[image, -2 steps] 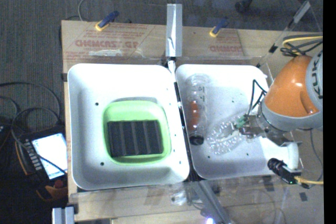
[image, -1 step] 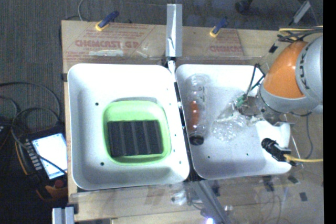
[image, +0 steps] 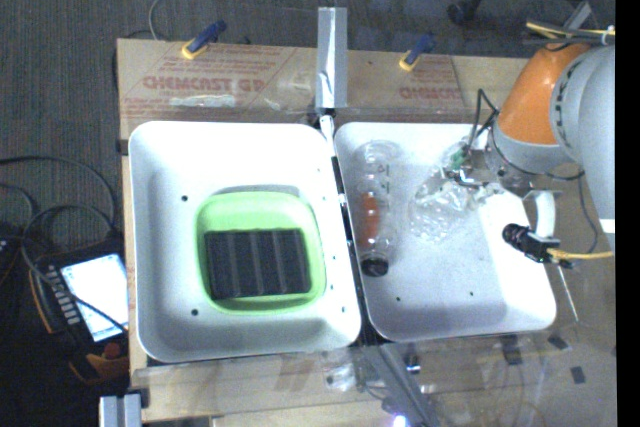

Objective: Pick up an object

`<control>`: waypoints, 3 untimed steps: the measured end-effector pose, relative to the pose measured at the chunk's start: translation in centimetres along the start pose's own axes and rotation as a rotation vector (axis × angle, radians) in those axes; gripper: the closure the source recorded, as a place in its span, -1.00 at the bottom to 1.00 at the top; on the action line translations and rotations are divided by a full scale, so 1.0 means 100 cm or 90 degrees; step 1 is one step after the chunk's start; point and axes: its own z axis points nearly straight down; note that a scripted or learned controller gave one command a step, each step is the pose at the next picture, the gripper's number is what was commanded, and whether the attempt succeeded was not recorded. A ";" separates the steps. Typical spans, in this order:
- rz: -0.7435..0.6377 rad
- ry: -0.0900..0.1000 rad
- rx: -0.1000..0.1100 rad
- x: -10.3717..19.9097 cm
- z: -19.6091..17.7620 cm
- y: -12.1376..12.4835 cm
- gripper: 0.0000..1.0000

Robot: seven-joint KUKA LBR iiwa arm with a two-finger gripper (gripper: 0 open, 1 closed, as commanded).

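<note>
A: Where's your target?

B: Clear bottle point(image: 373, 205) lies along the left wall of the right bin point(image: 470, 315); crumpled clear plastic point(image: 440, 200) sits just beside it. The gripper point(image: 468, 170) hangs over that plastic. Can't tell its state.

A: Risks for you?

B: Likely you snag only the film, or the bottle rolls against the wall. Transparent stuff fools aim. The green tray point(image: 262, 250) in the left bin point(image: 160, 215) is well apart.

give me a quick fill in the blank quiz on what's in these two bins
1. The green plastic tray with dark slots lies in the ____ white bin.
2. The clear plastic bottle with a dark cap lies along the right white bin's ____ wall.
3. The crumpled clear plastic wrap lies to the ____ of the bottle.

Missing words: left; left; right
</note>
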 end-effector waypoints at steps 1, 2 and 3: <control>-0.002 -0.003 -0.010 0.000 -0.015 0.005 1.00; 0.001 -0.002 0.002 0.065 -0.124 -0.031 1.00; 0.092 -0.001 0.002 0.057 -0.110 -0.044 1.00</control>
